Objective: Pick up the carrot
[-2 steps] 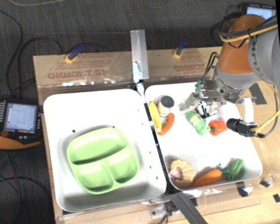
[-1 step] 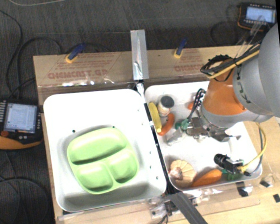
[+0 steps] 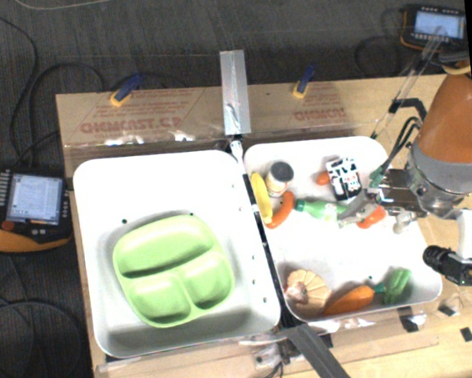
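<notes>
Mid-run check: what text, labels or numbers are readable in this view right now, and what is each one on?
Red print on the left cardboard panel: faint and washed out; looks like "CHEMCAST", uncertain.
Red print on the right cardboard panel: too blurred to read.
Left pendant screen: lit, text too small to read.
Top-right pendant screen: lit, unreadable.
Black-and-white patterned block in the right bin: markings, no legible words.

You have two white bins: the left bin [image 3: 99,240] and the right bin [image 3: 408,233]. One green divided tray [image 3: 173,270] sits in the left. At the right bin's front edge you have one carrot [image 3: 352,299] and one garlic bulb [image 3: 303,288].
</notes>
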Controlling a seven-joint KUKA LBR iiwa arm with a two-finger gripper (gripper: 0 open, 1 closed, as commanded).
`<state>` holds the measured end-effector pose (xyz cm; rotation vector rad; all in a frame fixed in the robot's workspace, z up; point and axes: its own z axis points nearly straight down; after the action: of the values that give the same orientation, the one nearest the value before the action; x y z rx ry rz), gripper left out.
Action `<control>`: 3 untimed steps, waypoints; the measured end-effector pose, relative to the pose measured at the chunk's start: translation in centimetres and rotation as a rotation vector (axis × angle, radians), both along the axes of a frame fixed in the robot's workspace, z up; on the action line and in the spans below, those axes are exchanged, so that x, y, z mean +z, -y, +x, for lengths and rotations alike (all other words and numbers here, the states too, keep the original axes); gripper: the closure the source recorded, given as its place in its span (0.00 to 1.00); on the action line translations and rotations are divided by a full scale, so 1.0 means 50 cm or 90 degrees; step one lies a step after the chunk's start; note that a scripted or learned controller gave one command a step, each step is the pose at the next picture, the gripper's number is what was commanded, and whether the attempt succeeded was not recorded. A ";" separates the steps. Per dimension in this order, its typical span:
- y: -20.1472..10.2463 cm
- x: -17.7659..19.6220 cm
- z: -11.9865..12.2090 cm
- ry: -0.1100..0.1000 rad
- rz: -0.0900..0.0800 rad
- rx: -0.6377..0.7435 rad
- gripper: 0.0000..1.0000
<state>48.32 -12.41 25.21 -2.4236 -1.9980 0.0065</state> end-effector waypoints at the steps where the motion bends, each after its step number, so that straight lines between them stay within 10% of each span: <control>1: -0.011 -0.231 -0.001 -0.001 0.003 0.129 0.00; 2: 0.152 -0.327 0.009 0.004 0.009 0.053 0.00; 3: 0.155 -0.307 0.011 0.007 0.004 0.053 1.00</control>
<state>48.85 -20.16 9.84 -2.3406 -2.0978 -0.0131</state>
